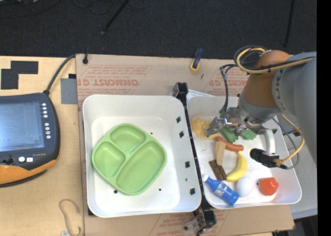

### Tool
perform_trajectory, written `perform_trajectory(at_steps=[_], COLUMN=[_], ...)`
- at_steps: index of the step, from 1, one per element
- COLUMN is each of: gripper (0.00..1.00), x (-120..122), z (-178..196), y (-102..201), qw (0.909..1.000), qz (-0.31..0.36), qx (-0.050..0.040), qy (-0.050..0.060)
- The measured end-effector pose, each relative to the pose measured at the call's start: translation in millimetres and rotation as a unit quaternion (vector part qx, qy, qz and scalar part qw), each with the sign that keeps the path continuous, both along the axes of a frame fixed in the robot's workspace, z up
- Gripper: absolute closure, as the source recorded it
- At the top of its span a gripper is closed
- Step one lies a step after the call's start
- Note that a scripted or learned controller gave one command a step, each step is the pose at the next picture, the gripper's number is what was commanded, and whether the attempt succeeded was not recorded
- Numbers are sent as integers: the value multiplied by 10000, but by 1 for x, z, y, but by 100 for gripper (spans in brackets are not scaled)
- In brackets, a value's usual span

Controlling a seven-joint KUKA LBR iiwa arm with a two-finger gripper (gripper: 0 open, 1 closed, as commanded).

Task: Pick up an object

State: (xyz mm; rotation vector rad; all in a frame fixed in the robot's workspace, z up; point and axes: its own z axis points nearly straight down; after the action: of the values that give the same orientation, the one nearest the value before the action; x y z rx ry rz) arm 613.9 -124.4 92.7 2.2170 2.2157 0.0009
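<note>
The metal end effector (220, 126) hung low over the far part of the right white bin (289, 191), beside a yellow toy (199, 125) and an orange carrot-shaped toy (231, 146). Whether it gripped anything, I could not tell. A green divided plate (129, 158) lay in the left bin (103, 111).

I see red print on the cardboard (134, 77) behind the bins; it stands upside down and I cannot read it with certainty. The pendant (23, 129) screen is too blurred to read.
</note>
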Motion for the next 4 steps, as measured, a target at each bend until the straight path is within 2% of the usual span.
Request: perform_trajectory(at_steps=[1, 2, 3, 4], gripper=[100, 100, 100, 100], x=[2, 7, 3, 3], z=[13, 73, 132, 135], y=[-2, 3, 9, 9], qw=[10000, 10000, 10000, 10000], qz=[-19, 4, 11, 15], qx=[-12, 24, 23, 25], qy=[-32, 19, 12, 34])
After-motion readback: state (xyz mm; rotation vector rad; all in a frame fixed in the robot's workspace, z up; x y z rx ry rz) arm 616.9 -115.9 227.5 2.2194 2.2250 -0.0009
